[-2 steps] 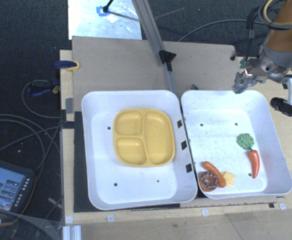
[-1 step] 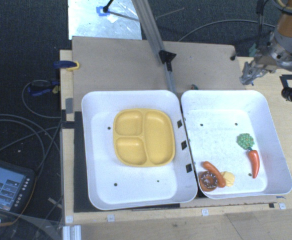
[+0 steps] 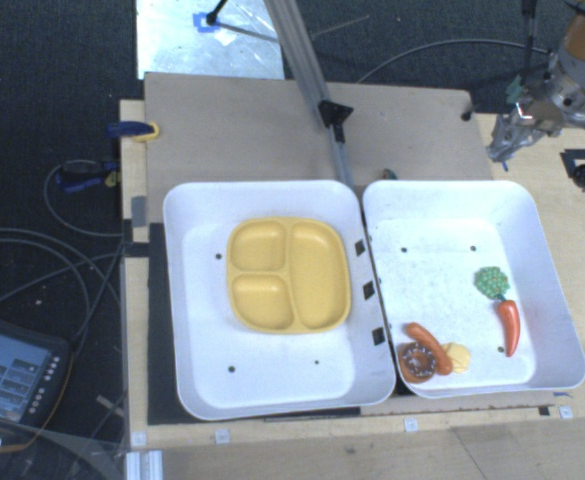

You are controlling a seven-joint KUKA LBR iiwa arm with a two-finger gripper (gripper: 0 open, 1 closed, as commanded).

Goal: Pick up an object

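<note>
Carrot [image 3: 509, 326], the orange toy vegetable with a green tuft, is lying in the right bin [image 3: 442, 203] toward its far right side, and it is the nearest candidate for your pick. Its long axis is running roughly top to bottom in the camera view, leafy end [image 3: 491, 282] pointing up toward the back wall of the bin and the tip pointing toward the front rim.

Your gripper [image 3: 501, 145] is hanging above the bench just beyond the bin's back right corner, outside the rim, carrying nothing. How wide it is set you cannot tell from this angle.

So the carrot is sitting down-frame of the tool and almost directly in line with it, with little sideways offset. You are looking at a move mostly along the carrot's own length, across the bin's back wall and then down; closing across the narrow orange body, not along it, is likely your better bet.

Three smaller pieces are crowding the bin's front left: a sausage [image 3: 427, 345], a chocolate doughnut [image 3: 416, 361] touching it, and a pale yellow lump [image 3: 458, 357] just beside. They are lying farther from the tool and well apart from the carrot.

The left bin [image 3: 202, 368] is holding a yellow divided plate [image 3: 290, 273].
</note>
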